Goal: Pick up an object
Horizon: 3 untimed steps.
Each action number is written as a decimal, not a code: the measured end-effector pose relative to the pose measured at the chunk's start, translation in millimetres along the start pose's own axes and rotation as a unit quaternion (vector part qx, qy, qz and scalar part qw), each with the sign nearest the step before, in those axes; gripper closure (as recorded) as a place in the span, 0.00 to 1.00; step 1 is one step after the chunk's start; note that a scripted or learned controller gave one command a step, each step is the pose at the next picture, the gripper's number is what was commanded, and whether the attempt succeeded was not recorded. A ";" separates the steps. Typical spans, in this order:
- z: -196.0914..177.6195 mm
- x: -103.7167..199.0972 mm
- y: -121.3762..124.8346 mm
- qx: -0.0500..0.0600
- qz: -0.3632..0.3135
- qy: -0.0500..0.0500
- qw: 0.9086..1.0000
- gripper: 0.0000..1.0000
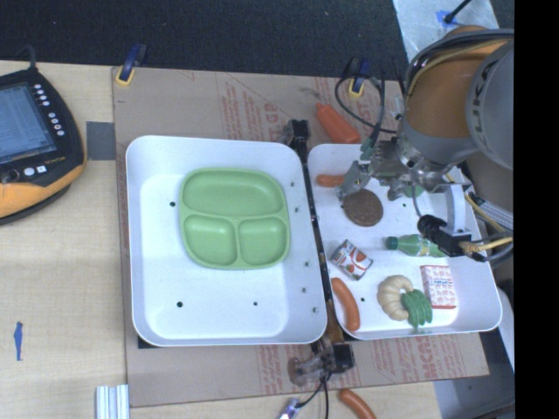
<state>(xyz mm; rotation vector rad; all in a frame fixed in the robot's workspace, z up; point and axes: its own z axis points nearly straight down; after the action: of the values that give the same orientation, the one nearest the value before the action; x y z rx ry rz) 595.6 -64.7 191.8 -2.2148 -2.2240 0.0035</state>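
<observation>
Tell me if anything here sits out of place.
Two orange pieces lie outside the bins: a carrot on the cardboard behind the right bin, and a sausage on the bench by the front edge. Everything else rests inside the bins.

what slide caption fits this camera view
Pincer poised over brown disc in right bin; green tray in left bin.
</observation>
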 end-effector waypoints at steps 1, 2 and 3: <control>100.9 -53.0 -3.5 0.001 0.000 -0.001 1.000 0.00; 100.1 -33.0 12.6 0.000 -0.001 -0.001 1.000 0.00; 99.3 -58.8 60.9 -0.001 0.000 0.000 1.000 0.00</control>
<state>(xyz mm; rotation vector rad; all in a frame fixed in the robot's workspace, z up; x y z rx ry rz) 656.4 -123.3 92.2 -2.2153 -2.2249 0.0026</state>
